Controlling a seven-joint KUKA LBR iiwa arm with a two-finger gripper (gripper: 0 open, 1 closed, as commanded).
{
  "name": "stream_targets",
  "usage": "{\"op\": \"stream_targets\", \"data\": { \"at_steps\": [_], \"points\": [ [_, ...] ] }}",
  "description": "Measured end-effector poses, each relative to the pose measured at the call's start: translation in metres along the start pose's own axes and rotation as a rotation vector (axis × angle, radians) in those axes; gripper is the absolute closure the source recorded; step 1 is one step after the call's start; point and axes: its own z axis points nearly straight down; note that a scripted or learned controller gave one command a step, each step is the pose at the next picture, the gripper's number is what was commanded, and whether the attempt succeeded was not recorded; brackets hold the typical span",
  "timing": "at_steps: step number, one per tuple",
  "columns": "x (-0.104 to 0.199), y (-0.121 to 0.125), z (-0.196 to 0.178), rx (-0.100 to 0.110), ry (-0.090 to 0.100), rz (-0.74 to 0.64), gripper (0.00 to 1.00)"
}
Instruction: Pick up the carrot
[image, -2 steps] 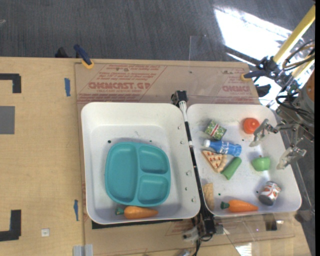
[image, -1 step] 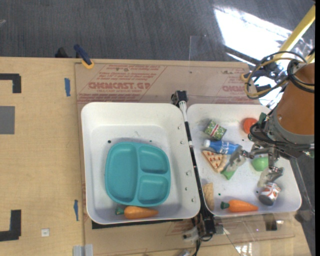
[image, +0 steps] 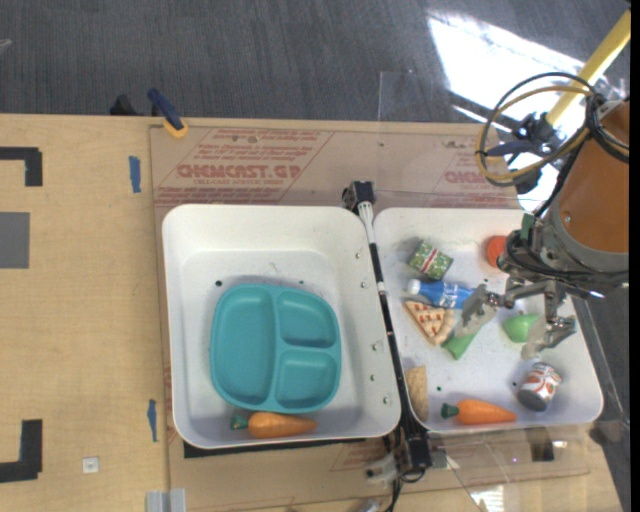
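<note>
I see the gripper (image: 520, 305) hanging over the right bin (image: 590, 400), but I cannot tell how its jaws stand. One carrot (image: 480, 411) lies below the jaws near that bin's front edge, well apart from them. A second carrot (image: 275, 424) lies far to their left, in the left bin (image: 190, 330), touching the teal tray (image: 275, 348).

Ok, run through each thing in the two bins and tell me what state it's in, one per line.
Teal divided plate: flat in left bin, compartments bare.
Carrot: lying below the plate, left bin.
Second carrot: lying at right bin's near edge, not gripped.
Pizza slice: flat.
Green can: on its side.
Silver can: tipped over.
Blue bottle: lying down.
Pincer: low over right bin.
</note>
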Motion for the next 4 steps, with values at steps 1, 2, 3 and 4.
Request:
{"op": "stream_targets", "data": {
  "at_steps": [1,2,3,4],
  "points": [
    [-0.016,0.008,0.013,-0.005,-0.002,-0.557,0.00],
    [0.043,-0.020,-0.167,-0.003,0.002,-0.905,0.00],
    [-0.001,0.002,-0.002,-0.019,-0.007,-1.012,0.00],
    [0.101,-0.064,-0.037,-0.007,-0.004,-1.503,0.00]
  ]
}}
